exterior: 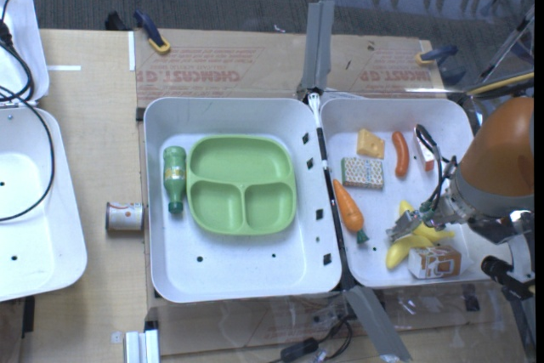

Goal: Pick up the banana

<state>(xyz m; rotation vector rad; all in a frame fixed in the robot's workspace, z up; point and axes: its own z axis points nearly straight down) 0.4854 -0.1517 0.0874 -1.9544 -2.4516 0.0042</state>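
Gripper [406, 225] over banana [406, 244] in right bin [382, 276]; banana partly hidden, jaws' state cannot be told.

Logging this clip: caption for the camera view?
Claw low over the banana in the right bin; green plate in the left.
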